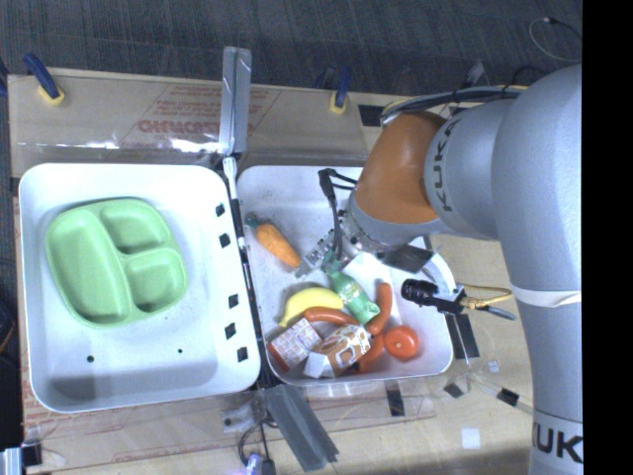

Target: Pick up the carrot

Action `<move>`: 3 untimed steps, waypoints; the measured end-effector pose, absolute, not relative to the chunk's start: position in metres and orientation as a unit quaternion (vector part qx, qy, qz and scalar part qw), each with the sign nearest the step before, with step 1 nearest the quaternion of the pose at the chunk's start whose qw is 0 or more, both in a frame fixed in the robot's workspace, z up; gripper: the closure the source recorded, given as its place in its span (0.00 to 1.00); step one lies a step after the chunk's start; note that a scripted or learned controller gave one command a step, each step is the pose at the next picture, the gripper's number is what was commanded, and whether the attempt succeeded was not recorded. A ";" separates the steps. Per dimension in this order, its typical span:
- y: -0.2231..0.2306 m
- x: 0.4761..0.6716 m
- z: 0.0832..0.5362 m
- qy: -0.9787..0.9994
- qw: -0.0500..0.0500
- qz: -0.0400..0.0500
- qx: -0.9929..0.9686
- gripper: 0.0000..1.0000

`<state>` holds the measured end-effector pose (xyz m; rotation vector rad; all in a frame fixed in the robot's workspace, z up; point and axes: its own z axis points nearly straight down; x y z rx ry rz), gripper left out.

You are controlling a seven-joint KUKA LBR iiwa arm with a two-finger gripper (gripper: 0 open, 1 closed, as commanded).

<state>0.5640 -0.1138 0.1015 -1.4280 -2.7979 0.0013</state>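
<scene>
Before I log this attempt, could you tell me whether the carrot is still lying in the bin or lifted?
Still lying in the right bin: the carrot rests flat on its floor, with the gripper beside it, apart.

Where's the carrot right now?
The carrot lies in the right bin, near its left wall, apart from the food pile, just left of the gripper and above the banana.

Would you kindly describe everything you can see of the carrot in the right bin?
The carrot is a short, stubby orange piece with a small green tip at its upper-left end, smooth and toy-like in look. It lies flat and slantwise on the white floor of the right bin, near the bin's left wall, its thicker end toward the lower right. Nothing rests on it; it lies apart from the banana below. The hand is just to its right, not gripping it.
</scene>
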 end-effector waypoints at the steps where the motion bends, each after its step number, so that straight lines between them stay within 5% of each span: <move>1: -0.016 0.571 0.193 -0.867 -0.001 0.001 -0.498 1.00; 3: 0.082 0.581 0.198 -0.801 0.000 0.000 -0.599 1.00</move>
